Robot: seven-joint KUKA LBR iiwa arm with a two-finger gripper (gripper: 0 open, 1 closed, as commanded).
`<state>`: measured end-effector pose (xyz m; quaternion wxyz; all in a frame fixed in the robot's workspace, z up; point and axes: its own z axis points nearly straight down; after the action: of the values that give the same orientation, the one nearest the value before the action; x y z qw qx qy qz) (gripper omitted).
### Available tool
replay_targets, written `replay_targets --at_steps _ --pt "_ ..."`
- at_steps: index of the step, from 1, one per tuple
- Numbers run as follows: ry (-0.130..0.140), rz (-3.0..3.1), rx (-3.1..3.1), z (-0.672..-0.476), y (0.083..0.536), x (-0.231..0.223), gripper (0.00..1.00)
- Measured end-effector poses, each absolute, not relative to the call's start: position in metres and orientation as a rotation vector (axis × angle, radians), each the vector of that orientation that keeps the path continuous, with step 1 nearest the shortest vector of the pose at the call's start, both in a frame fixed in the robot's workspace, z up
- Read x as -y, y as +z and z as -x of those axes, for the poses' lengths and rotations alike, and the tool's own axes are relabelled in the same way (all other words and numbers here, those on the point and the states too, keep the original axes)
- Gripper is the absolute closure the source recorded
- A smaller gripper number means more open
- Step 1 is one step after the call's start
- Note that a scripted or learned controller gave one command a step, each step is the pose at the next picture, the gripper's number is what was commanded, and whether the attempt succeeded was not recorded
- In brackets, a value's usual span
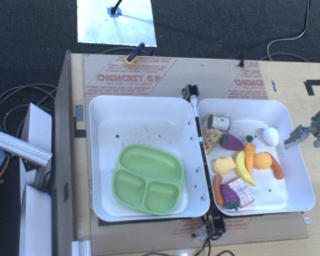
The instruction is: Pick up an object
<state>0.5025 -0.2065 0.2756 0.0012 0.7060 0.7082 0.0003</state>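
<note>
Right now, end effector [297,136] beside right bin [304,196]

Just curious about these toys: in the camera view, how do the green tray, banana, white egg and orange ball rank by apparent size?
1. green tray, by far the largest
2. banana
3. white egg and orange ball: they look alike, so I won't rank them.

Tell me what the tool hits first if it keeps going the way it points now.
Probably the white egg: the tool sits at the right bin's edge, pointing leftward at it. Its height is unclear, so it might pass above.
</note>
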Motion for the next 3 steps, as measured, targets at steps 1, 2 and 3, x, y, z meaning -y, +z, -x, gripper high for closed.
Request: replay_targets --at_steps 1,2,3 --pt "-0.001 -2.219 -2.227 -0.566 0.15 0.178 0.0" --pt "0.002 -2.216 -2.226 -0.604 0.084 0.15 0.0" --pt "-0.002 -2.215 -2.222 -0.605 0.085 0.131 0.0"
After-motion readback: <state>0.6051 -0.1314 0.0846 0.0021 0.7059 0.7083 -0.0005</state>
